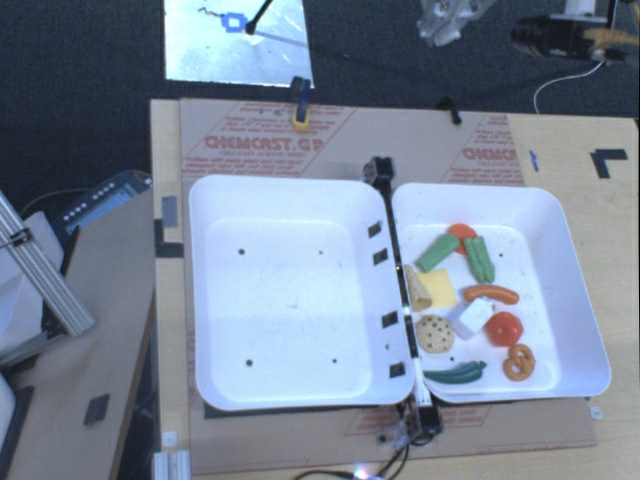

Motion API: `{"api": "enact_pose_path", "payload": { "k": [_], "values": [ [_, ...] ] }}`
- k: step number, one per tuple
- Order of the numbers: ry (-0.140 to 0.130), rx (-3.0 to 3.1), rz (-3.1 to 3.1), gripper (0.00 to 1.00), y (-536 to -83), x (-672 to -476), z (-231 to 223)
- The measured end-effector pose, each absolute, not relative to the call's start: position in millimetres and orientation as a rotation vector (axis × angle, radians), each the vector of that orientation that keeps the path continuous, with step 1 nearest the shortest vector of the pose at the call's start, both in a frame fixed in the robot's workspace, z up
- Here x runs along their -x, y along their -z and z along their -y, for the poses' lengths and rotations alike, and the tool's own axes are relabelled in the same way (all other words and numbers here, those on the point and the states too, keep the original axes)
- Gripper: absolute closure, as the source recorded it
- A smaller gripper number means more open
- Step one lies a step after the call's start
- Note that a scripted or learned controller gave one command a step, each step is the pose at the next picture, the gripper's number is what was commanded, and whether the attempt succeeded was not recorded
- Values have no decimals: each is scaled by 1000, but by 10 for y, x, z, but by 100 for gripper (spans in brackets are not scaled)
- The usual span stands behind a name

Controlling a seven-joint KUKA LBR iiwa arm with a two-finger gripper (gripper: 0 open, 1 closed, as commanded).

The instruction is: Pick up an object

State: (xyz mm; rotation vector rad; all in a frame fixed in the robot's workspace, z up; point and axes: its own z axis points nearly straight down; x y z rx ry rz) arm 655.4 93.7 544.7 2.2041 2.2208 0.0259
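Observation:
The right bin (572,268) holds several toy foods. A green piece (437,252), an orange-red piece (461,232) and a green pepper (481,258) lie towards its back. Around the middle are a yellow wedge (436,288), a sausage (490,294), a white block (471,318) and a red tomato (504,328). A cookie (434,334), a pretzel (518,362) and a dark green pod (455,372) lie near the front. My gripper (445,16) hangs high at the top of the view, far behind the bins and blurred.
The left bin (200,268) stands beside the right one, joined by a black-clipped divider (392,268). A shiny metal plate (237,26) lies on the dark floor behind. A yellow clamp (300,118) sits at the bench's back edge. Grey equipment (45,278) stands at left.

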Motion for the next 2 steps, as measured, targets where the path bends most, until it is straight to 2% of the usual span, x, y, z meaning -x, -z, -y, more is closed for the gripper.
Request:
{"api": "enact_pose_path", "payload": {
  "k": [1,2],
  "values": [
    [15,-2230,-2222,100,-4047,-6681,-445],
    [13,-2219,-2237,100,-2346,-6415,-1131]
  ]
}}
